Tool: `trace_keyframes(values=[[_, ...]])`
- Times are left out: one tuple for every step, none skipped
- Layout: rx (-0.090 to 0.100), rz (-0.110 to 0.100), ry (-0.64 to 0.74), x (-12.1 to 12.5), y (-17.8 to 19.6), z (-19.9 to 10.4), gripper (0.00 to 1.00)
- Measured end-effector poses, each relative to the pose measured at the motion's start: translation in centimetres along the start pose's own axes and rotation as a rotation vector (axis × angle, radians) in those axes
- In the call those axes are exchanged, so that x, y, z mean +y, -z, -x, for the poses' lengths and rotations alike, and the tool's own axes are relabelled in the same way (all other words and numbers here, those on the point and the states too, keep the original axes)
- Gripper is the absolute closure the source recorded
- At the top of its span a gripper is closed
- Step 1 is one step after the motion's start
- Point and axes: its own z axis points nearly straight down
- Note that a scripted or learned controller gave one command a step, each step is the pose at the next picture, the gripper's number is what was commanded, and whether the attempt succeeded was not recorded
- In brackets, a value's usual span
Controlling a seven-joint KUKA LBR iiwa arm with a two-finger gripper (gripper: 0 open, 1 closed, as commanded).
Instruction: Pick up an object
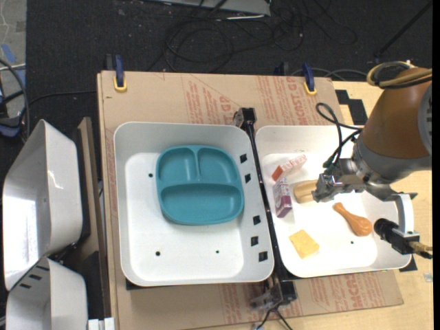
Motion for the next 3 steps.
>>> trace_keyframes(values=[[0.001,-0.005,-0.001,0.1,0.9,0.0,1.0],[0.002,-0.007,0.004,1.7,0.0,-5.1,1.0],[0.003,-0.005,0.005,3.6,1.2,-10.8,1.0]])
